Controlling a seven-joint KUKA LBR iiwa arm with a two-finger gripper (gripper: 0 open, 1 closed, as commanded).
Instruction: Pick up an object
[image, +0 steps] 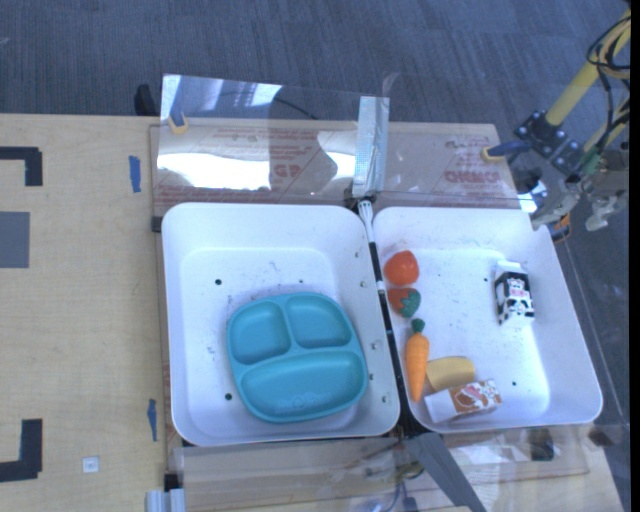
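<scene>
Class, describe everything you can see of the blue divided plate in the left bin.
The blue divided plate is teal and looks like smooth plastic, a rounded rectangle with three compartments: two small ones at the far side, one wide one at the near side. It lies flat, right way up, on the left bin's floor, toward the near edge. Its compartments hold nothing.

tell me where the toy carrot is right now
The toy carrot lies in the right bin, against its left wall, just below the strawberry and left of the yellow block.
</scene>
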